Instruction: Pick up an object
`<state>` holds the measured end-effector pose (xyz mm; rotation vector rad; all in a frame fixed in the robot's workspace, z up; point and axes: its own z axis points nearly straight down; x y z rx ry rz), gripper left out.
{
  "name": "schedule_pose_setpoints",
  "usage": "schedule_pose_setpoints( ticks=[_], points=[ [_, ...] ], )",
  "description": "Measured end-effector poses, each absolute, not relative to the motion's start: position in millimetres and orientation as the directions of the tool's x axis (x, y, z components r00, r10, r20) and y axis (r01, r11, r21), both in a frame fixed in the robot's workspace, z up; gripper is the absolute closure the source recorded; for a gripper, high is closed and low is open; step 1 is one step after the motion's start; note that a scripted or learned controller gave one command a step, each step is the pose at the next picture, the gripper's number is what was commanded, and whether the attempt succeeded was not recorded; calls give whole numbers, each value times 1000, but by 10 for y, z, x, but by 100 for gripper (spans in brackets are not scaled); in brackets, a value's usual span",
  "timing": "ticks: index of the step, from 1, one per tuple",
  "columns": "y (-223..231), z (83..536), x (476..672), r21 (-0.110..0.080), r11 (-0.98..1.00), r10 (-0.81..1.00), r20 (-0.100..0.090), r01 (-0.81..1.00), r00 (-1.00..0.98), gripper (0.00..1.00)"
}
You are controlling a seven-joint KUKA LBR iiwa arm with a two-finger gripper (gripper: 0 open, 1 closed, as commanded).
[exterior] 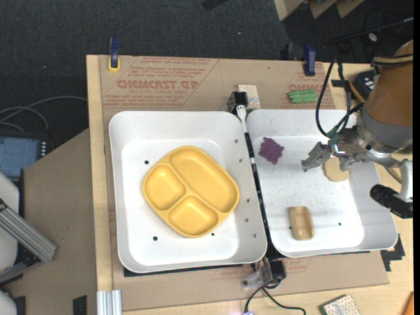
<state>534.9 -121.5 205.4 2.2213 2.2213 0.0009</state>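
Camera view shows a tan block (301, 222) nearest in the right bin (367, 231); beyond it the gripper (326, 157), jaws apart and empty, hovers right of a purple object (270, 149).

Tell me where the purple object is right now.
The purple object lies in the right bin, near its upper-left corner, beside the divider between bins, left of the gripper and above the tan block.

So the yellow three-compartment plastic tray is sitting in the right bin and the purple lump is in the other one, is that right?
Not quite. The camera view shows the yellow three-compartment plastic tray in the left white bin; the purple lump is in the other one, the right white bin.
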Motion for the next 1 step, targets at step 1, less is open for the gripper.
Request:
schedule_pose_setpoints(
  ticks=[1],
  points=[
    [-2136, 933, 5631, 0, 4, 1000, 4, 1000, -4, 0]
  ],
)
